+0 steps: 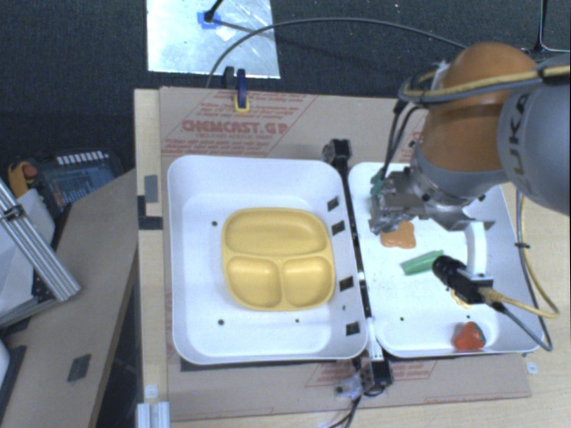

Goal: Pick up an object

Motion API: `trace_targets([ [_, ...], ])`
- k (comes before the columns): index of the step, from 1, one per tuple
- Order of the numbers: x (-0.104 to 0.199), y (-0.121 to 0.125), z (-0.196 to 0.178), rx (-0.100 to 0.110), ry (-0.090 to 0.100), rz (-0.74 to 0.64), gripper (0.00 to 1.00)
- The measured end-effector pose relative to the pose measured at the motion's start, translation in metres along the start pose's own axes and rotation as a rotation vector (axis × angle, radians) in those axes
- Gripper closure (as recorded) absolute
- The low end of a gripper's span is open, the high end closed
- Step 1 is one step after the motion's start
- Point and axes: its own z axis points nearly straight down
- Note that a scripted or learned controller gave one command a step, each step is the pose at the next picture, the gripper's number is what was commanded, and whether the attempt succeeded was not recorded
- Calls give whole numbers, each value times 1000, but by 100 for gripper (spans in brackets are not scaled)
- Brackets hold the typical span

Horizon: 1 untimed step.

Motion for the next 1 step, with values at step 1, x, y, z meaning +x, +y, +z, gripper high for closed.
trace_targets([
  [1,46,1,1,0,-1,1,100],
])
